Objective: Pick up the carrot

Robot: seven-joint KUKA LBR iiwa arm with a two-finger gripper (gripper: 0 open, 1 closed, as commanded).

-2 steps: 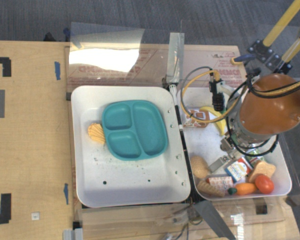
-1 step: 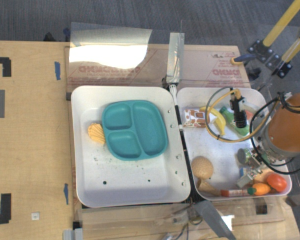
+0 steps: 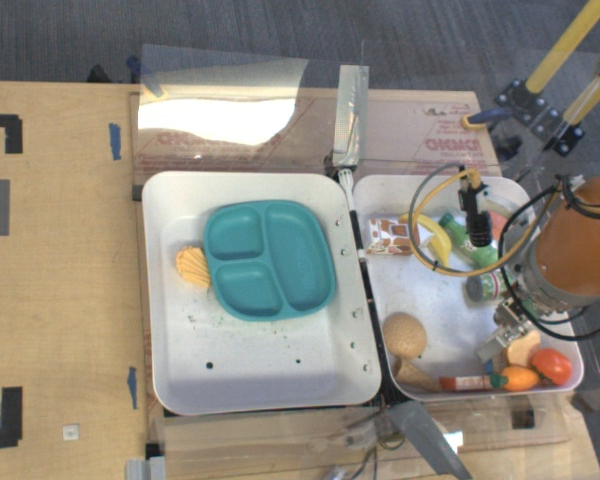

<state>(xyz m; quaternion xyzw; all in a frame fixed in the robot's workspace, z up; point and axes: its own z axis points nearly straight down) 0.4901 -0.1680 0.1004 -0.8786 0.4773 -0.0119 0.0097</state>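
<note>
gripper (image 3: 507,320) hovers near small orange carrot (image 3: 520,377); we can't tell its state, approach step, next descend.

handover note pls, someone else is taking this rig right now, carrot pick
Gripper: low in the right bin, near its front right corner; whether its fingers are open or shut cannot be made out.
Carrot: lying on the bin floor in that front right corner, next to the tomato, just in front of the gripper.
Done: arm is down close to the carrot.
Left: the pick itself; the carrot is not lifted.
Left bin has the teal divided plate, not involved.
</note>
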